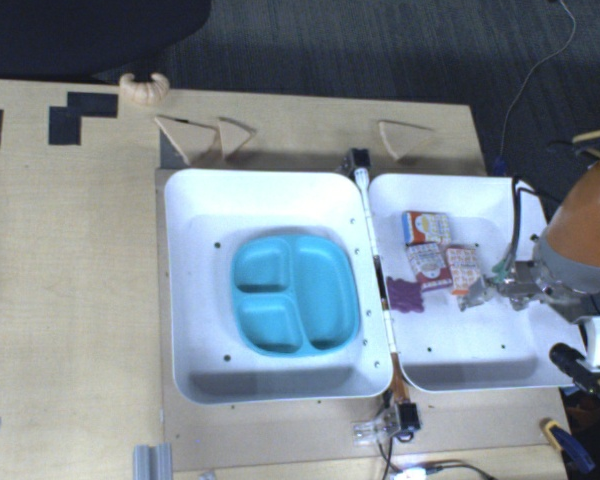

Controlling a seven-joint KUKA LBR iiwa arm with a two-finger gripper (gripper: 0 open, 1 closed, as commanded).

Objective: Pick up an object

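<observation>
The left bin (195,268) has its middle taken up by a blue divided tray (295,293), leaving only a band of bare white floor around the tray, widest toward the frame's left and bottom. In the right bin (450,363), small printed packets (435,253) and a purple scrap (405,295) crowd the upper-left part. The arm (580,258) reaches over its right edge, so open floor lies along the bottom.

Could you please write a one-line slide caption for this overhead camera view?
KUKA arm's gripper beside small cartons in the right bin; blue divided tray in the left bin.
</observation>
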